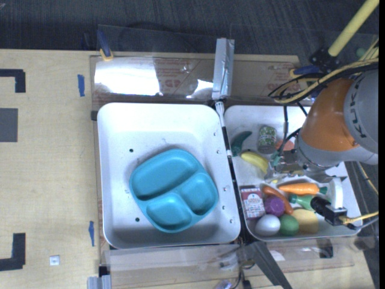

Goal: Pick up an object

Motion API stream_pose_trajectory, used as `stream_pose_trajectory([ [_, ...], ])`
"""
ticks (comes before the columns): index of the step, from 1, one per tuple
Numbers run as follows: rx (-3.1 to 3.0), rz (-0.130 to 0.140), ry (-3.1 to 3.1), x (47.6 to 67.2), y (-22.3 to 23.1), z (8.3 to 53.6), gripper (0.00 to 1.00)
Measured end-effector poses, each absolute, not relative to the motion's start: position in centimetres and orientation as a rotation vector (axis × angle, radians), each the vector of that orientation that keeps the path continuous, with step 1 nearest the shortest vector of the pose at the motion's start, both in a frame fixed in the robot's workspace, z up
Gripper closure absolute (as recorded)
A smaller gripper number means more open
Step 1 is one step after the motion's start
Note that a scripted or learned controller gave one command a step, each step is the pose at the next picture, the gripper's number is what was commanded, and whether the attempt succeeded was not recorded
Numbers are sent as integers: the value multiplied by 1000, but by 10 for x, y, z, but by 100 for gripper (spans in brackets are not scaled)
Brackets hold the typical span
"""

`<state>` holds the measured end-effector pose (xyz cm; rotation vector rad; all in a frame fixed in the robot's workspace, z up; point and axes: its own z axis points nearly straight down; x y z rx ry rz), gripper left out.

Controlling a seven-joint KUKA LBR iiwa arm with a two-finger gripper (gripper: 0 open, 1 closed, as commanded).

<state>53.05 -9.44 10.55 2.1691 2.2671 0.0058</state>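
The right bin (236,116) holds toy food. A yellow banana (254,160) lies near its left wall, with a dark green piece (240,140) and a small jar (266,137) behind it. Toward the front lie a carrot (298,189), a purple piece (275,206), a red packet (252,202), a white egg (268,224), a green ball (289,224) and a yellow lemon (307,220). My gripper (281,164) is low in this bin, just right of the banana and behind the carrot. The orange-banded wrist (325,125) hides most of it.
The left bin (114,125) contains a blue divided plate (173,188). A metal divider post (222,65) stands between the bins at the back. Cables (313,74) and a yellow pole (358,17) run at the upper right.
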Motion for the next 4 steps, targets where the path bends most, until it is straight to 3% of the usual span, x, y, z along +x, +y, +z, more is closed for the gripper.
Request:
stream_pose_trajectory([
  [1, 2262, 2, 2181, 568, -33, 185, 100],
  [2, 2266, -5, 2180, 567, -34, 183, 0],
  [3, 2302, -12, 2148, 538, -110, 99, 0],
  [4, 2423, -6, 2010, 609, -157, 85, 0],
])
